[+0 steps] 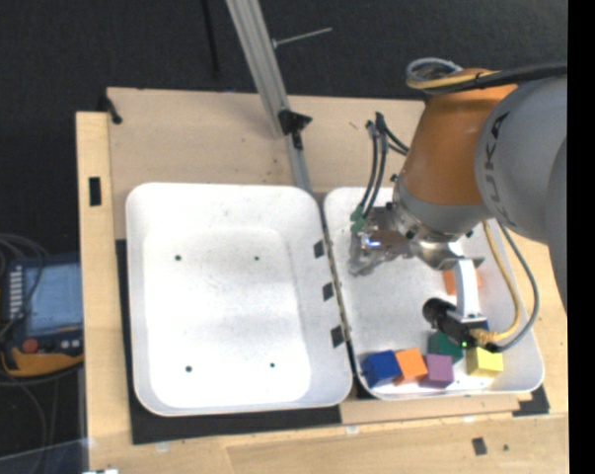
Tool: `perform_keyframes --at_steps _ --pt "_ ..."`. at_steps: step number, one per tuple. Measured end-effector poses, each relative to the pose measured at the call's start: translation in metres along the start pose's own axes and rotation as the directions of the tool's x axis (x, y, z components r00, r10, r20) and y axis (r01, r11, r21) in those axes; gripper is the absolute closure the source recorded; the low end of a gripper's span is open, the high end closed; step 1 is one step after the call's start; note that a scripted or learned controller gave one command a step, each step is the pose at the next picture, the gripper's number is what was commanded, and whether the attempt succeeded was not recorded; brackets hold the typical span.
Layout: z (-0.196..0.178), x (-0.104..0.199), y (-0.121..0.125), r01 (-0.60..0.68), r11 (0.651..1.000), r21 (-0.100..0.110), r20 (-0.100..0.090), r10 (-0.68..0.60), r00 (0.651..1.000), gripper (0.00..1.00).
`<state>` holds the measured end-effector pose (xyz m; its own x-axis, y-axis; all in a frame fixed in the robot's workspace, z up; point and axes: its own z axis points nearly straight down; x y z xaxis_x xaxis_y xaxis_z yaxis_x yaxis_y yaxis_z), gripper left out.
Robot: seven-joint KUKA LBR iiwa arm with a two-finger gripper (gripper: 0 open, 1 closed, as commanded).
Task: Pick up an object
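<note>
Along the near wall of the right bin (376, 309) lie a blue block (381, 367), an orange block (411, 364), a purple block (440, 368), a green block (442, 345) and a yellow block (485, 361). A small orange piece (476, 280) shows beside the wrist bracket. My gripper (364, 252) hangs over the far left part of the right bin, well away from the blocks. The arm's wrist covers the bin's far right part.
The left bin (228, 294) lies beside the right one, with black clips (329, 289) along their shared edge. A slanted metal pole (262, 62) rises behind the bins. A control pendant (42, 304) and cables sit off the bench at left.
</note>
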<state>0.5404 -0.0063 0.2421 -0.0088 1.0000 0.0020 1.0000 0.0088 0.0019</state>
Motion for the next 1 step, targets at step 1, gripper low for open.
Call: perform_keyframes --at_steps 1 --pt "-0.0043 0.0417 0.0155 -0.001 1.000 0.001 0.000 0.001 1.000 1.00"
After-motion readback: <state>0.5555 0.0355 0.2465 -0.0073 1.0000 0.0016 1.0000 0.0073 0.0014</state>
